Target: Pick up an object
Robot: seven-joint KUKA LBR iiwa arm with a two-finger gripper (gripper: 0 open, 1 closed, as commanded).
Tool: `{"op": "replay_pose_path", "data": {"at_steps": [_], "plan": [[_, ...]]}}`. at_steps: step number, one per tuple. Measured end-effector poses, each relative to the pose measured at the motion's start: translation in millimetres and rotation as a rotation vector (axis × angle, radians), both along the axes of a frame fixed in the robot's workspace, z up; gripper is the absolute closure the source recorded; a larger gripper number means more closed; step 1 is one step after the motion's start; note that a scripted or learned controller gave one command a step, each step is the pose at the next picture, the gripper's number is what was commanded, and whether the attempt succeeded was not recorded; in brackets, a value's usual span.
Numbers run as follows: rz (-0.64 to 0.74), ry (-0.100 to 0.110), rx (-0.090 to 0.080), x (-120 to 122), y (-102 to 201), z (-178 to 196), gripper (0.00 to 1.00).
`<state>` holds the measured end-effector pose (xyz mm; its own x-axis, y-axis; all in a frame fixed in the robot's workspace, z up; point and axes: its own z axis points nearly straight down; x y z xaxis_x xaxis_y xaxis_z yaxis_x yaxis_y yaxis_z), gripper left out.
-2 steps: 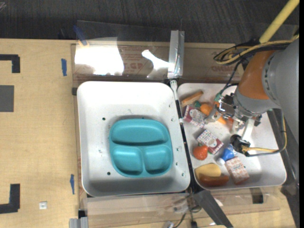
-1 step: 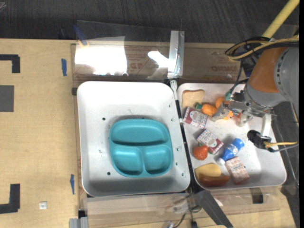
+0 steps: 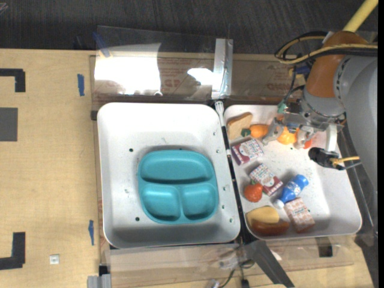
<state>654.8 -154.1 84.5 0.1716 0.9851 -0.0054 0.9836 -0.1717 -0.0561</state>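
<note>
We see the arm (image 3: 351, 89) reaching in from the upper right, its gripper (image 3: 295, 126) low over the upper part of the right bin (image 3: 342, 212).

We cannot tell how the tool stands, for the wrist hides its tips; just beside it lie a yellow-orange object (image 3: 287, 137) and a small orange (image 3: 258, 131), with a slice of bread (image 3: 239, 125) at the bin's upper left; toward the middle we find a purple-and-white carton (image 3: 246, 151) and a red-and-white packet (image 3: 264, 177); lower down sit a red tomato-like piece (image 3: 252, 191), a blue bottle (image 3: 294, 188), a pink carton (image 3: 299, 214) and a tan bun-like piece (image 3: 264, 216); at centre frame the left bin (image 3: 114, 131) bears a teal divided tray (image 3: 178, 185), well apart from the gripper.
</note>
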Motion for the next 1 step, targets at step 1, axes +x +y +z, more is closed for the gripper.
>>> {"op": "replay_pose_path", "data": {"at_steps": [1], "plan": [[-0.199, -0.025, -0.015, -6.8, 14.9, 23.4, 0.0]]}}
